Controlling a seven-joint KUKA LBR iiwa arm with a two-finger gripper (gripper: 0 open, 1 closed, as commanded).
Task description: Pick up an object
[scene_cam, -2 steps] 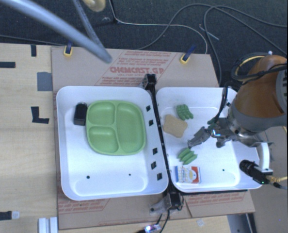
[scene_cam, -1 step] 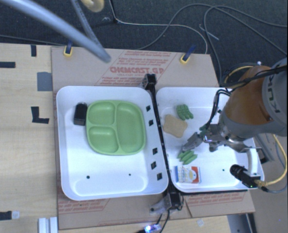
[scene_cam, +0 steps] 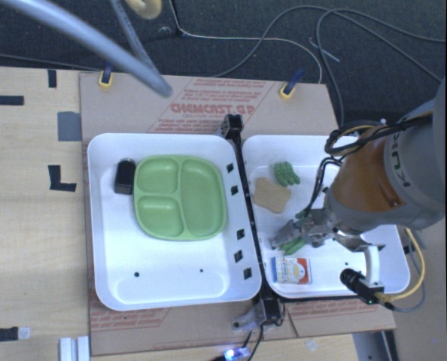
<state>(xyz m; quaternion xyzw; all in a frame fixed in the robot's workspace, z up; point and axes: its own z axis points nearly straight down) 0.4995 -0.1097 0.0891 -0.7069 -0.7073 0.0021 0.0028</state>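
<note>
Down in the right bin (scene_cam: pixel 393 277) we see the gripper (scene_cam: pixel 290 238) hanging low over the white floor, near the divider between the two bins. Whether it is open or closed we cannot tell; the tips blur into a small greenish-grey shape beneath them, and we cannot say if that shape is a held thing or part of the tool. The arm (scene_cam: pixel 381 179), grey with its orange band, comes in from the right and covers much of that bin.

Just beyond the gripper, toward the far wall, lies a tan flat piece (scene_cam: pixel 271 195), and touching its far corner a small green object (scene_cam: pixel 286 174). Nearer to us, just beside the gripper, a little white card with red and blue print (scene_cam: pixel 292 270) lies flat against the near wall.

Over in the left bin (scene_cam: pixel 171 284) a green divided plate (scene_cam: pixel 180 198) sits, three compartments up, with a small black block (scene_cam: pixel 124 177) just beside its left rim.
</note>
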